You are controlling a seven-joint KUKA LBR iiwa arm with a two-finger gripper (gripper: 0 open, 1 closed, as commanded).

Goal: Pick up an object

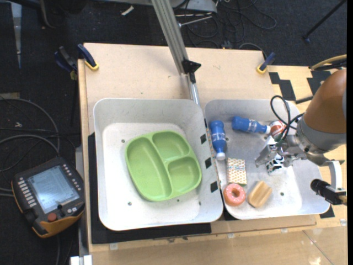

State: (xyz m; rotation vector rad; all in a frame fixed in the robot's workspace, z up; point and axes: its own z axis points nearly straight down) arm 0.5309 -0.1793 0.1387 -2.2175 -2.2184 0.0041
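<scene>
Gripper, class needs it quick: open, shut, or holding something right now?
Gripper: low in the right bin, over a small black-and-white object; whether it is open, shut or holding anything cannot be told.

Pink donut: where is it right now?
The pink donut lies at the near edge of the right bin, between the bin's left wall and the tan bread roll, below the checkered packet.

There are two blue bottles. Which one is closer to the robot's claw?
The bottle lying across the back of the right bin, its cap end pointing toward the gripper. The other bottle lies by the bin's left wall, farther away.
</scene>
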